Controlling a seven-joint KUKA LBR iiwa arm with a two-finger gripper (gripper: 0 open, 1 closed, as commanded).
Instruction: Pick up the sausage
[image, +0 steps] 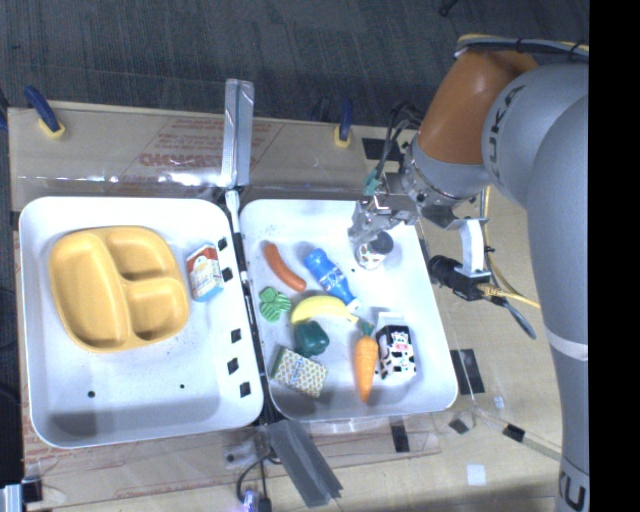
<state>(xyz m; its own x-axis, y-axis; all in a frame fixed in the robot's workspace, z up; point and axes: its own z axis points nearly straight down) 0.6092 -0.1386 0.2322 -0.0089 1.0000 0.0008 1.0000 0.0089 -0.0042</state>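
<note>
The sausage (282, 266) is a small red-orange link lying at a slant in the upper left of the right bin (430, 320). My gripper (371, 243) hangs over the upper right of that bin, well to the right of the sausage and apart from it. A blue bottle (328, 274) lies between the sausage and the gripper. I see nothing held in the gripper.
The right bin also holds a banana (320, 308), a green pepper (311, 338), a green leaf-shaped toy (273, 303), a carrot (366, 366), a cow-print carton (397, 354) and a patterned box (299, 371). The left bin (60, 400) holds a yellow divided tray (120, 285) and a small can (205, 272).
</note>
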